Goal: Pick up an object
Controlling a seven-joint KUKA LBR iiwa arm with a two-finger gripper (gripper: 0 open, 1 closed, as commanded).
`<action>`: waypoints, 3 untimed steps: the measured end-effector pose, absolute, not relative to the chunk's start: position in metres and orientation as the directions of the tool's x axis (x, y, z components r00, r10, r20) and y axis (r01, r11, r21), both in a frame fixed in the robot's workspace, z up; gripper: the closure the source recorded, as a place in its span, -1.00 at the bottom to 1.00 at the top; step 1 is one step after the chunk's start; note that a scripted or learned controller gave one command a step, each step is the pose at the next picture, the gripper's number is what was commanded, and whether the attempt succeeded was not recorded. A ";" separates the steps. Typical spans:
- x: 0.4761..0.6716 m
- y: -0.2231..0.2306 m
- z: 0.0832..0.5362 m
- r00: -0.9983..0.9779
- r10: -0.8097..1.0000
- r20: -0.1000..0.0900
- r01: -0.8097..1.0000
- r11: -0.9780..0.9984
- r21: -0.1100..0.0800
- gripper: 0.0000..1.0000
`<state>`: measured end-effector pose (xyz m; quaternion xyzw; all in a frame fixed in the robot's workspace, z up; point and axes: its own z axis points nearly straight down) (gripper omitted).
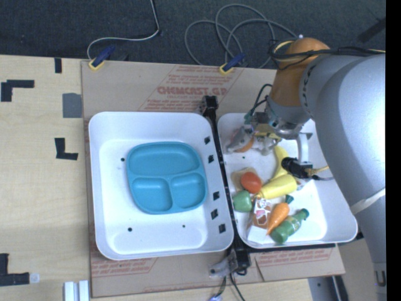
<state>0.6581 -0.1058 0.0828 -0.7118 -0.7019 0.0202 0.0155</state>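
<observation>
My gripper [245,140] hangs low over the far left corner of the right bin [332,227], below the orange band of the arm. A small orange piece [248,145] shows right at its tip; whether it is held is unclear. Closer to the front lie several toy foods: a red tomato [250,182], a yellow piece [280,185], a green round piece [242,200], a small printed carton [261,213], an orange carrot [278,215] and a green bottle [289,226]. Another yellow piece [279,155] lies beside the gripper.
The left bin [106,231] holds a blue divided plate [166,175]. A black rail [216,168] runs between the bins. The grey arm [351,124] covers the right bin's far right side. Cables [238,27] lie behind the bins.
</observation>
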 end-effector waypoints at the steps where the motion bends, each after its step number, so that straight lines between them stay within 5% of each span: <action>1: 0.658 -0.107 0.083 0.013 1.000 -0.005 0.999 -0.013 -0.051 -1.00; 3: 0.658 -0.105 0.083 0.014 1.000 -0.008 0.999 -0.014 -0.050 -1.00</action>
